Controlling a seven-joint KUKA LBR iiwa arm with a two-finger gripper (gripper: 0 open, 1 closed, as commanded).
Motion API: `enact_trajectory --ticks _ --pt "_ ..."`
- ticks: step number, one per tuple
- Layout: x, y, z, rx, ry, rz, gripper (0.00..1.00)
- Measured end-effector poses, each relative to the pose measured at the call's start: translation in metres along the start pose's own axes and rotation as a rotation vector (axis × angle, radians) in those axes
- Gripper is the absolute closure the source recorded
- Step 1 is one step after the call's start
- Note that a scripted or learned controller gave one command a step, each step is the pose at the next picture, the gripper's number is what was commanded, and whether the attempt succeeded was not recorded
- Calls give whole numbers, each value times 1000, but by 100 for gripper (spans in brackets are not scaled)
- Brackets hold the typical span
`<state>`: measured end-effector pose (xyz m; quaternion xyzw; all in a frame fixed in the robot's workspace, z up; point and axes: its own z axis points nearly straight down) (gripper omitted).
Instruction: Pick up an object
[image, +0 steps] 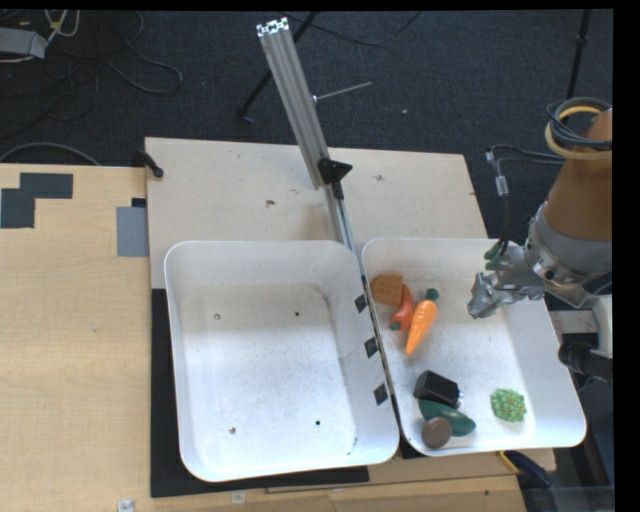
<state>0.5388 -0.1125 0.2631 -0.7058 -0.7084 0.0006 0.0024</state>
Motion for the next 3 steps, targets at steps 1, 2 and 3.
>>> enact_trajectory --ticks 1,2,3 --pt "44 -8 1 1 0 1 100" --pt "92 -19 1 1 0 0 100" --pt "138 -28 6 1 -1 -1 100"
